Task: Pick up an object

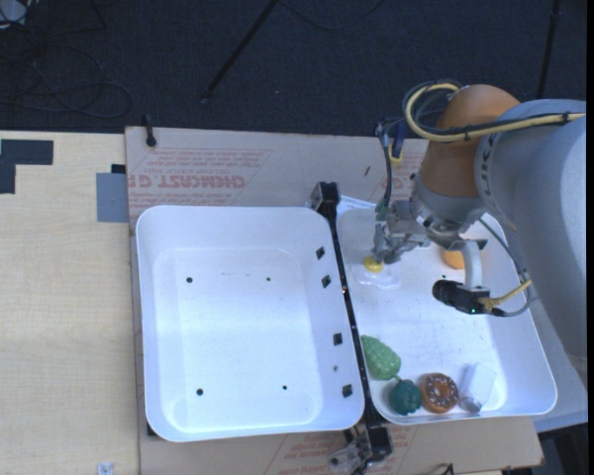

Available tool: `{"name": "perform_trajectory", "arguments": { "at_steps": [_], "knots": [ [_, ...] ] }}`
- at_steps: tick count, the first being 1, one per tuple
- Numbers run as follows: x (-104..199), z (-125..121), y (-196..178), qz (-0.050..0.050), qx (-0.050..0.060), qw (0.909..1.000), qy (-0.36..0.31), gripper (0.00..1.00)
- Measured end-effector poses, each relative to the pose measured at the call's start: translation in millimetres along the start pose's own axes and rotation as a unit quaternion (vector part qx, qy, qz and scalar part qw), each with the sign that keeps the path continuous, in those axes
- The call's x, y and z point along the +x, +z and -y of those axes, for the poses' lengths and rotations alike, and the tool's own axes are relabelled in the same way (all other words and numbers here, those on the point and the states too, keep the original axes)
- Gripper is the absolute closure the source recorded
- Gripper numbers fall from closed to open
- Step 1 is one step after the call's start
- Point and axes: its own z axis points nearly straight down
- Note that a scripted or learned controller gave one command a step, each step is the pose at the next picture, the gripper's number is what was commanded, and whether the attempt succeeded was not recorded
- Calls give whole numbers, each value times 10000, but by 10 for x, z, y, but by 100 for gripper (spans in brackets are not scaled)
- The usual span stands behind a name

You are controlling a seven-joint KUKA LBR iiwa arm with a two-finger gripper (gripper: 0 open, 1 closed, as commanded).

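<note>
1. Where the arm reaches in from the right, the gripper is seen lowered into the right bin, near that bin's far left corner.
2. A small yellow object is seen right at the fingertips — whether it is clamped between them or merely touched from above cannot be told, and the state of the gripper cannot be read from this view.
3. The yellow object appears to lie on or just above the bin floor, beside a faint pale patch; no clear lift is shown.
4. An orange object is partly hidden behind the wrist, against the far side of the same bin.
5. Along the near edge of the right bin, four further candidates are laid out: a light green object, a dark green ball-like object, a brown doughnut-shaped toy and a pale whitish block. The dark green object and the doughnut lie just beside each other.
6. The left bin is shown with a bare floor.
7. Progress, as judged: the approach is done and the descent looks complete — a confirmed grasp and the lift are still left. The task is therefore judged roughly midway, with nothing yet shown carried.
</note>
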Motion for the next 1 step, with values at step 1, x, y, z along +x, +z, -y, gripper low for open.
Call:
{"name": "perform_trajectory", "arguments": {
  "at_steps": [1],
  "knots": [
    [1, 0, 0, 0, 0, 10000, -2, 0]
  ]
}}
